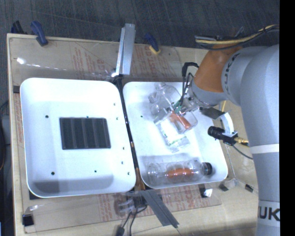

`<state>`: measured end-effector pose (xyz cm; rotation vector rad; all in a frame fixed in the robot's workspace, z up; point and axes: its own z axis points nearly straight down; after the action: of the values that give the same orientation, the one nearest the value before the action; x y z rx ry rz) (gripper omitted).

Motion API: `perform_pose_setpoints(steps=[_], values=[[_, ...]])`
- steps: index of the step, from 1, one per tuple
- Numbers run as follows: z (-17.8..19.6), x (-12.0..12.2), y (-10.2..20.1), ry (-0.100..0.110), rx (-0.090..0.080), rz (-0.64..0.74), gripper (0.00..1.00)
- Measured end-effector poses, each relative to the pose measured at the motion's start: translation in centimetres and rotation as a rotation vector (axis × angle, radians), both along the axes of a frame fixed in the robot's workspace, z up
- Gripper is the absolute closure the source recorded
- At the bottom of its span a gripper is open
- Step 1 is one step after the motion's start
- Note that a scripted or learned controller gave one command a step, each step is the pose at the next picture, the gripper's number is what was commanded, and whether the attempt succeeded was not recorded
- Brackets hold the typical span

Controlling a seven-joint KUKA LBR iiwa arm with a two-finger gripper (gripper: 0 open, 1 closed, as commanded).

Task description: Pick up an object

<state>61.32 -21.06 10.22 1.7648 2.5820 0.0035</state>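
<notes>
Camera view: of 2 white bins, the right bin [137,132] holds clear plastic clutter at frame centre-right. The gripper [179,111] sits low over an orange-and-clear package [178,122]. A clear bottle [177,171] lies along the lower wall. Both look light, slick and crushable; the bottle's middle seems the safest hold.

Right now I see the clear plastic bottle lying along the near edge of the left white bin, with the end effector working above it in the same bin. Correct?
Not quite: the clear plastic bottle lies along the near edge of the right white bin, not the left. The camera view shows it there, with the end effector above it in that same bin.
</notes>
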Motion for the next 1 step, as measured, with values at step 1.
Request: perform_pose_setpoints(steps=[1], values=[[0.13, -5.67, 3.62, 0.003, 0.003, -0.099, 0.0]])
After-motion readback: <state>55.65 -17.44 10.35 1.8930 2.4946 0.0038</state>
